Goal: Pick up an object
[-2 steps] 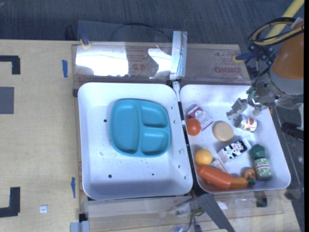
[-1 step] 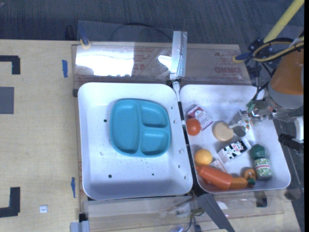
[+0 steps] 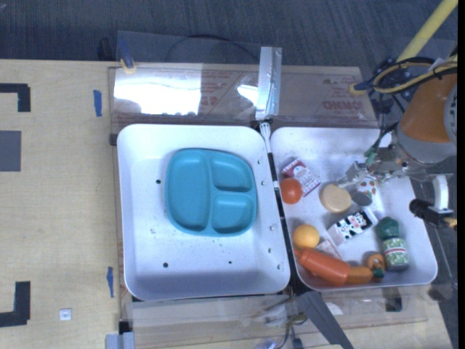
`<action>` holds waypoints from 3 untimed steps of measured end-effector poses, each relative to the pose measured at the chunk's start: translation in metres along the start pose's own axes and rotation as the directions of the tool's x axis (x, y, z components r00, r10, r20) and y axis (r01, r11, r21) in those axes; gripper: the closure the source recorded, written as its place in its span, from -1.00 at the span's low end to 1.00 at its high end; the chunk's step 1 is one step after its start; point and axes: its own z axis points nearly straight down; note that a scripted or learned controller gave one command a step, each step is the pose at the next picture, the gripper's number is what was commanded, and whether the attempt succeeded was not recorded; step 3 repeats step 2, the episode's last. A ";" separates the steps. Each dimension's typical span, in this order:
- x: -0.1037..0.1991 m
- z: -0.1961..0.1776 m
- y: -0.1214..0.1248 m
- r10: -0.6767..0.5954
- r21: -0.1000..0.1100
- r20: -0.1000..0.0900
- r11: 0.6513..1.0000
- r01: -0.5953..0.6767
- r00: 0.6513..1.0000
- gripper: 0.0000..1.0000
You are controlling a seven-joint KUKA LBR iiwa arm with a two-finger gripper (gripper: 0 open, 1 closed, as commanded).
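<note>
Gripper (image 3: 372,167) sits low over the right shallow white bin (image 3: 429,267), near its 1 o'clock corner, at the end of the grey arm with the orange band (image 3: 429,115); can't tell whether it's apart or together, and nothing is visibly caught in it. Task doesn't name a target, so candidates are whatever lies in that bin. Nearest: the tan flat round disc (image 3: 336,198), just at the gripper's 8 o'clock, looks rigid and light, smooth rim, best pinched across its width. Beside it, at its 4 o'clock, the small black-and-white patterned box (image 3: 352,226): probably light card or plastic, flat faces, easy grip across the short side. The green bottle-shaped toy with a patterned label (image 3: 393,244) at the bin's 4 o'clock lies roughly upright in frame; likely hard plastic, round body could roll, so I'd take it across the label. The long orange carrot-shaped piece (image 3: 328,265) along the 6 o'clock wall is crowded by the yellow ball (image 3: 306,235) and a small orange lump (image 3: 375,261); smooth and tapered, slip risk. The small red-orange ball (image 3: 291,190) and the red-and-white packet (image 3: 301,175) sit at 10 o'clock against the dividing wall, poor clearance. The left white bin (image 3: 138,217) holds a teal divided plastic tray (image 3: 211,192), centred, too wide for a pinch. My pick: the disc.
</note>
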 end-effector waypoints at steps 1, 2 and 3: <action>-0.002 -0.009 0.001 0.003 -0.005 0.002 1.000 -0.003 1.000 1.00; 0.075 -0.119 -0.046 0.216 0.004 -0.001 0.976 -0.216 0.976 1.00; 0.075 -0.119 -0.046 0.216 0.004 -0.001 0.976 -0.216 0.976 1.00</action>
